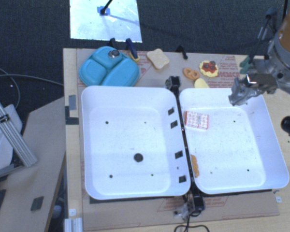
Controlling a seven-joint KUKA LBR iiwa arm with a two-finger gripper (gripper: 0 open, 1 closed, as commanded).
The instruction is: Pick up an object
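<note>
In the right bin a small red-and-white checked packet lies flat near the bin's left wall. An orange-brown stick-shaped piece rests lower down against that same wall. A small dark round object sits in the left bin. My gripper hangs over the far right corner of the right bin, to the right of the packet and well apart from it. Nothing shows in its grasp.
Behind the bins on the bench lie a blue divided container, a toast slice, a pretzel, a small red-topped tart and a yellow piece. A black divider strip runs between the bins.
</note>
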